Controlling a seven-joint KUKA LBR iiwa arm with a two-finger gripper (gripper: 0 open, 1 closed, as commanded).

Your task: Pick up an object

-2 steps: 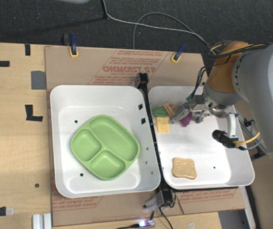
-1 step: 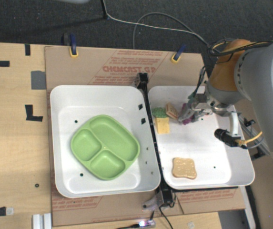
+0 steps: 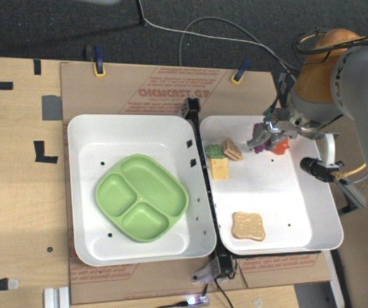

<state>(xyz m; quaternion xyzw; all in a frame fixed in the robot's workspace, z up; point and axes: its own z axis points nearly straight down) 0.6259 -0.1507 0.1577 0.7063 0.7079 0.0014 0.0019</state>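
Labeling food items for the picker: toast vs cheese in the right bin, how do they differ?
The toast is tan with a lobed, bread-slice outline; the cheese is a pale yellow square. The toast looks larger than the cheese. The toast lies alone near the bin's front; the cheese sits by the left wall, next to a green piece and a sandwich-like item. Both lie flat on the bin floor, away from the claw.

Grey robot arm (image 3: 357, 76) with an orange band (image 3: 322, 76) reaches in from the right, wrist bent downward, its gripper (image 3: 265, 136) lowered and pointing toward the left.
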